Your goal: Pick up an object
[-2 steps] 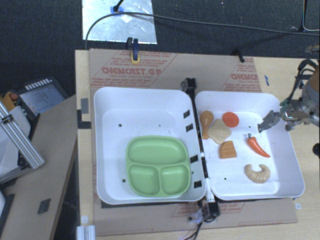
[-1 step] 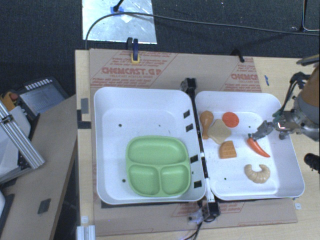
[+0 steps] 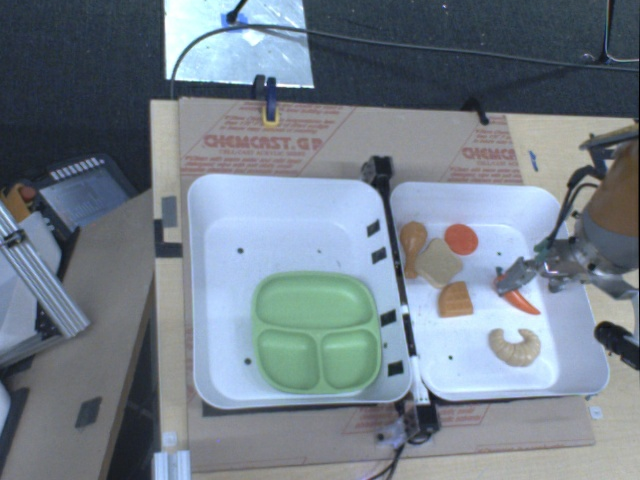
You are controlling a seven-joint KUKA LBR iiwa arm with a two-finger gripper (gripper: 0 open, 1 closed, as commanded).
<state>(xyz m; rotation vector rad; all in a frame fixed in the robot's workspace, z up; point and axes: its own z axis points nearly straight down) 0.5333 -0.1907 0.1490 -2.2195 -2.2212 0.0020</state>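
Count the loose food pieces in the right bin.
6: drumstick, red disc, bread slice, orange wedge, red pepper at the gripper, croissant. More may be hidden.

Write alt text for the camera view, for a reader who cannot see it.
A grey robot arm reaches in from the right, its gripper low over a red-orange pepper in the right white bin, which also holds several other toy foods. The left white bin holds a green divided plate.
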